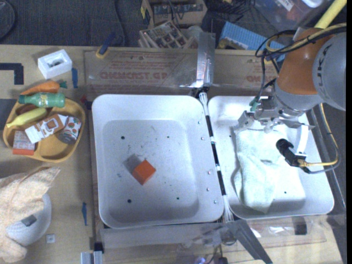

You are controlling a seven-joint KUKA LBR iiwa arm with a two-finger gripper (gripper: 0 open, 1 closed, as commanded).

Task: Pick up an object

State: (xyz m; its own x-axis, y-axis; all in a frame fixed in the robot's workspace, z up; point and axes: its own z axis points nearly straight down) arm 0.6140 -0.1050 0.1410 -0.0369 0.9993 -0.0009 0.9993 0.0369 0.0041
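An orange block lies in the left bin, a little left of its middle, with a grey shadow-like patch beside it. A crumpled white cloth fills much of the right bin. The gripper hangs under the orange-banded wrist over the far part of the right bin, just above the cloth's upper edge. Whether it touches the cloth is hidden by the wrist body. A black part with a yellow cable hangs off the wrist over the cloth.
A yellow bowl with toy food and packets stands left of the bins. A white box sits at the far left, and a beige cloth lies at the near left. A metal divider separates the bins.
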